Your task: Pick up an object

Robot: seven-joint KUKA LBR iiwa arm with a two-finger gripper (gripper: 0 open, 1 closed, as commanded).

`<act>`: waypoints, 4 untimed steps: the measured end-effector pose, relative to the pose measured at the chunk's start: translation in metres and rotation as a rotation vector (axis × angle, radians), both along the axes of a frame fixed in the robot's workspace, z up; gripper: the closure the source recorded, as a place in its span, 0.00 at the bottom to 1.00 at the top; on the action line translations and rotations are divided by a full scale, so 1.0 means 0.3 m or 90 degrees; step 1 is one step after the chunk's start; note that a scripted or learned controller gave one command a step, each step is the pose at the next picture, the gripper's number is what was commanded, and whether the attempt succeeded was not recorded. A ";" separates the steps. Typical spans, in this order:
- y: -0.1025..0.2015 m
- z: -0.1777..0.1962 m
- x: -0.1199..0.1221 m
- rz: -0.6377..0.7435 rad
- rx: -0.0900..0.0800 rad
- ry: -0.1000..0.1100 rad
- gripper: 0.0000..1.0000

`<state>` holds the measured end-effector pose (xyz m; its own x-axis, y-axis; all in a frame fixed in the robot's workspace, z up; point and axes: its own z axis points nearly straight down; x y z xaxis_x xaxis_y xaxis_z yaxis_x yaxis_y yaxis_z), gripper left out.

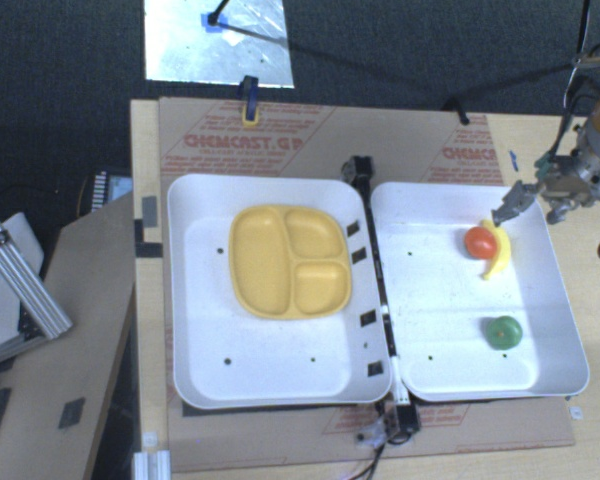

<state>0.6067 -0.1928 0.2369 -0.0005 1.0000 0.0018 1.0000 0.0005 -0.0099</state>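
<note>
In the right bin [450, 373] a red round fruit [478, 242] lies against a yellow banana [498, 253] near the far right side. A green round fruit [502, 332] sits closer to the front. My gripper [533, 208] hangs above the bin's far right corner, just up and right of the red fruit. Its two fingers are spread open with nothing between them.
The left bin [205, 368] holds a yellow divided plate [288, 261]. A black hinge strip [372, 268] runs between the bins. Cardboard [280, 138] lies under both bins, and a yellow clamp [250, 108] sits at its far edge.
</note>
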 end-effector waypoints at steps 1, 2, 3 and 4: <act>0.002 0.024 0.008 0.002 -0.002 -0.007 0.00; -0.026 -0.163 0.023 0.000 -0.001 -0.005 0.00; -0.012 -0.364 0.009 0.000 -0.001 -0.006 0.00; -0.011 -0.513 0.011 0.000 -0.002 -0.007 0.00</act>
<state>0.6100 -0.1962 0.0831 -0.0005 1.0000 -0.0009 1.0000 0.0005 0.0009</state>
